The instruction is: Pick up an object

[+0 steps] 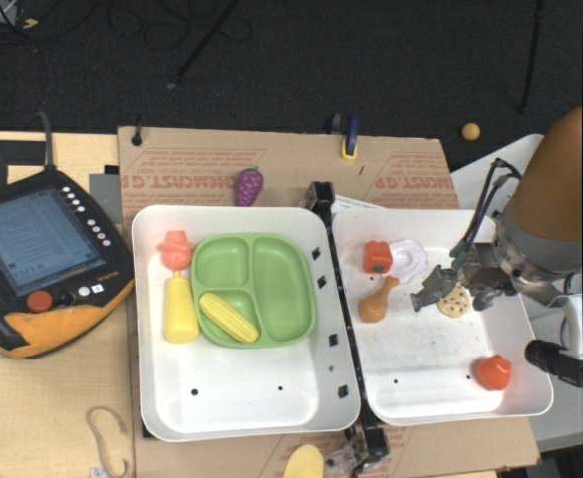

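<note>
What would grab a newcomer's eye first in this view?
Probably the green divided plate in the left bin, with yellow corn lying in it. Next, the gripper low over the right bin, right by a cookie, with a drumstick to its left.

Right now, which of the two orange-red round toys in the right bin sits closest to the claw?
The upper one, beside the white piece above the drumstick, seems closer to the claw. The other lies near the bin's front right corner.

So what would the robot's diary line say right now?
gripper low in right bin | over cookie | beside chicken leg | nothing seen held
</note>
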Robot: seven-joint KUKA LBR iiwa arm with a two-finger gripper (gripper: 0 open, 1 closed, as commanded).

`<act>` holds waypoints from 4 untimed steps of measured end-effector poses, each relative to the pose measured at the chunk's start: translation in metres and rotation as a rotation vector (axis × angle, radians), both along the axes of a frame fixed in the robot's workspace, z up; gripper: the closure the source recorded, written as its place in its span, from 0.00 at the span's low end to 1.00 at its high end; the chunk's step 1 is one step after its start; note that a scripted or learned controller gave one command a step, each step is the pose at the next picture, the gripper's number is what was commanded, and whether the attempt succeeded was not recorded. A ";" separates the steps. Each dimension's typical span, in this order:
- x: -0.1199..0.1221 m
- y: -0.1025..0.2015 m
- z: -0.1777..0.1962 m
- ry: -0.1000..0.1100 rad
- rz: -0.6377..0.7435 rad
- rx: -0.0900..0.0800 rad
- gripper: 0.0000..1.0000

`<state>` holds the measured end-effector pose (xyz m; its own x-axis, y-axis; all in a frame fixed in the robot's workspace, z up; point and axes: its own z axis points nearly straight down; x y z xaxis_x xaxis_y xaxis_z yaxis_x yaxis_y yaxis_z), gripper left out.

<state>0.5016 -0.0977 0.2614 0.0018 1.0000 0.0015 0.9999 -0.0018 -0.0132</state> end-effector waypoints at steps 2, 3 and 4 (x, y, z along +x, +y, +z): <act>0.008 0.000 -0.057 -0.005 0.003 0.000 0.00; 0.005 0.006 -0.121 -0.003 0.003 0.001 0.00; 0.003 0.009 -0.175 -0.005 0.003 0.001 0.00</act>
